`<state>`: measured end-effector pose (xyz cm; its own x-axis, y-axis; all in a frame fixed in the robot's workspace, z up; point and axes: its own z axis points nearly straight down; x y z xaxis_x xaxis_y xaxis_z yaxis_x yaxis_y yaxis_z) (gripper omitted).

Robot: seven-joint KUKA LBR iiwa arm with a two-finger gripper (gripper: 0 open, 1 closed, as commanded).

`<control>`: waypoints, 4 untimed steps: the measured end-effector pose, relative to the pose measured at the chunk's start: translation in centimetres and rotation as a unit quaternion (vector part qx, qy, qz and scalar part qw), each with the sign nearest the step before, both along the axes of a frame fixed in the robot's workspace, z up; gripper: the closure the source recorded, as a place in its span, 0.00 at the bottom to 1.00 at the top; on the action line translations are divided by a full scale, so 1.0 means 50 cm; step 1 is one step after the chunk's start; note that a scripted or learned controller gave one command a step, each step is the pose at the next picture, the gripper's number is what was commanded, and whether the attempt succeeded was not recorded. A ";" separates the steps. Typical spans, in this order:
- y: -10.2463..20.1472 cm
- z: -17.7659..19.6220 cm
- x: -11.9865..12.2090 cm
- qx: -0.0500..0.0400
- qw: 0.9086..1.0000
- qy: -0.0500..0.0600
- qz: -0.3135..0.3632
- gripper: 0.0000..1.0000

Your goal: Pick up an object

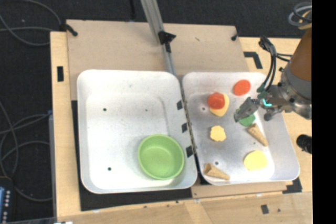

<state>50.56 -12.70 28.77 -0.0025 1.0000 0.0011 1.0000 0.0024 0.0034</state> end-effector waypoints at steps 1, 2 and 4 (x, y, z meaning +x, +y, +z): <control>0.002 -0.084 0.000 -0.002 1.000 0.003 -0.002 0.00; -0.006 -0.210 0.003 -0.001 1.000 0.004 -0.002 0.00; 0.003 -0.278 0.021 0.000 1.000 -0.001 -0.003 1.00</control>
